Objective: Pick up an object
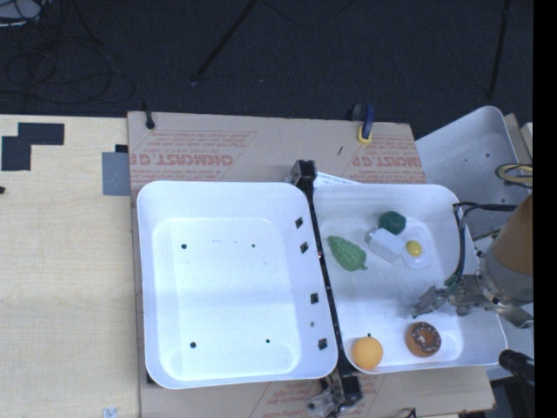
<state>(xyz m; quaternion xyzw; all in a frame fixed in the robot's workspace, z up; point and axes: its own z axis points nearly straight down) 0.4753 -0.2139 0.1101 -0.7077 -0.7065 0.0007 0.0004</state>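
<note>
gripper hovering low in right bin near its front-right corner | grip state: cannot tell | doughnut lying just in front, orange beside it along front edge

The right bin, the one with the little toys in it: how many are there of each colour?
In the right bin:
Green: 2, a leafy piece and a dark round piece
Orange: 1, a ball
Brown: 1, a doughnut
White with a yellow spot: 1, an egg-like piece
Total: 5
</note>
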